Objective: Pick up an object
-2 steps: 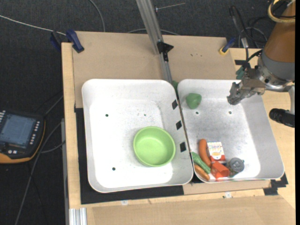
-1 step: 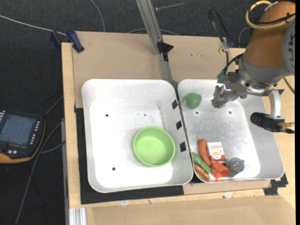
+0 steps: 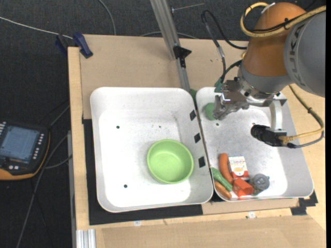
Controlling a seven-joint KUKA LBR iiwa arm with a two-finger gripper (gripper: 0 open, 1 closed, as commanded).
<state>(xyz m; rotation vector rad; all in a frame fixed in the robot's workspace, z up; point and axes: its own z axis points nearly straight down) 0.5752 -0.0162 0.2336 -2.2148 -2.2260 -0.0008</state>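
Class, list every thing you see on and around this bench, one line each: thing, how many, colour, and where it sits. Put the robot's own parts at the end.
Shallow plastic bins: two, white, side by side on the bench.
Round plastic bowl: one, light green, left bin, near its front right.
Small round object: one, green, right bin's far left corner, beside the tool.
Toy carrot-like pieces: a few, orange, right bin's front left corner.
Small carton: one, white and orange, beside those pieces.
Round disc: one, grey, right bin's front.
Handheld pendant: one, orange and black, floor left.
Arm: one, grey and orange.
Tool: one, metallic, over right bin.

Smooth matt plastic green bowl (image 3: 170, 161) on speckled white bin (image 3: 119, 133).
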